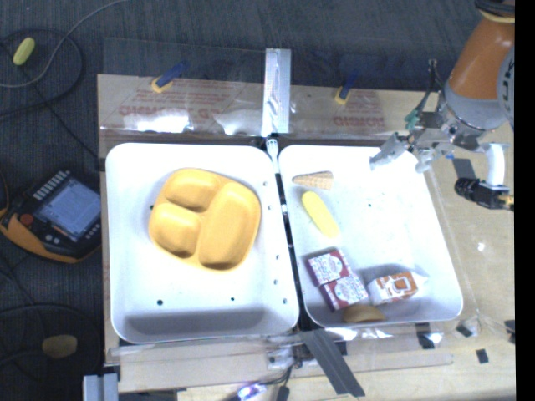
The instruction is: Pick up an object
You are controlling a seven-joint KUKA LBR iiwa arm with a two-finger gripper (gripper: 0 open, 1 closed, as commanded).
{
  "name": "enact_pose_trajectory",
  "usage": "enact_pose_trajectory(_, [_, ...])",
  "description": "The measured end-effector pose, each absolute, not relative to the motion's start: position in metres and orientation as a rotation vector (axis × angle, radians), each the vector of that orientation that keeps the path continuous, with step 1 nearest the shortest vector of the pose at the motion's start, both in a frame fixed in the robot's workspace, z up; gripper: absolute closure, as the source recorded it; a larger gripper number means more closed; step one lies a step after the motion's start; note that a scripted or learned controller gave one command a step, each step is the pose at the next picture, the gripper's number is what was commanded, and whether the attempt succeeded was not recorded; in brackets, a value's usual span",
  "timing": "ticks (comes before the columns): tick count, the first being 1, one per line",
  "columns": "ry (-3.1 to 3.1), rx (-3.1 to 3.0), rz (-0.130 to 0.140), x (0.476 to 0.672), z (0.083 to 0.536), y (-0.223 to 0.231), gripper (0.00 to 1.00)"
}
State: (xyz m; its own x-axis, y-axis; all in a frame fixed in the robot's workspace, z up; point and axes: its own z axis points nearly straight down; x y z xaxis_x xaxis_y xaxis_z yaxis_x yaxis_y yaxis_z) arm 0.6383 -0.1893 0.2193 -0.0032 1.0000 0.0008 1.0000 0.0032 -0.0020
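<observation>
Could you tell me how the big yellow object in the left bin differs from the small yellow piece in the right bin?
The big yellow object is far larger and made of three rounded lobes; the small yellow piece is a single slim oval. The big one sits alone in the left bin; the small one shares the right bin with a cone-shaped piece just above it and cartons below. Both are yellow, smooth and lying flat.

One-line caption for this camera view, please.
Gripper hovers at the right bin's far corner; banana, cone and cartons lie below, yellow tray in left bin.
</observation>
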Motion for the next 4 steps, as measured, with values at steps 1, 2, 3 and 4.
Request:
enact_pose_trajectory(1, [-2.405,-2.019,0.002,0.623,0.127,-0.161,0.00])
enact_pose_trajectory(2, [-2.466,-1.962,-0.003,0.635,0.090,-0.104,0.00])
enact_pose_trajectory(3, [-2.540,-1.860,-0.007,0.520,0.091,-0.108,0.00])
enact_pose_trajectory(4, [-2.543,-1.864,-0.013,0.522,0.101,-0.108,1.00])
